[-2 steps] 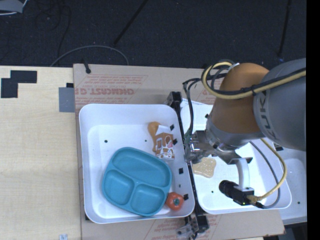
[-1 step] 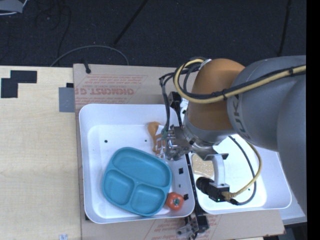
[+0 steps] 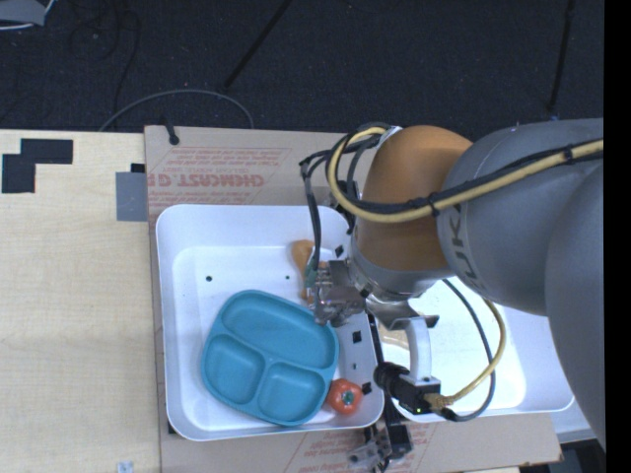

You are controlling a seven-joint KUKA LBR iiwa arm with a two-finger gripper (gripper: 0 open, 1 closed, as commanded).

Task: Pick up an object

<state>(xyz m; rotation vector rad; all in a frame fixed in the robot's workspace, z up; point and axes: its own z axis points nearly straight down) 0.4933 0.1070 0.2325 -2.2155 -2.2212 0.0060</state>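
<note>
In the left white bin (image 3: 182, 264), a blue divided plate (image 3: 266, 358) lies tilted towards the front. A small red tomato-like object (image 3: 344, 397) rests by the plate's front right corner. An orange-tan object (image 3: 301, 254) sits near the bin's back right, partly hidden by the arm. My gripper (image 3: 327, 304) hangs low over the plate's right rim, between the orange-tan object and the tomato. The wrist and cables cover most of it.
The bulky grey arm with its orange band (image 3: 404, 180) covers the divider and most of the right bin (image 3: 527, 368). A pale tan piece (image 3: 394, 340) peeks out under the wrist. Cardboard (image 3: 227, 170) lies behind the bins.
</note>
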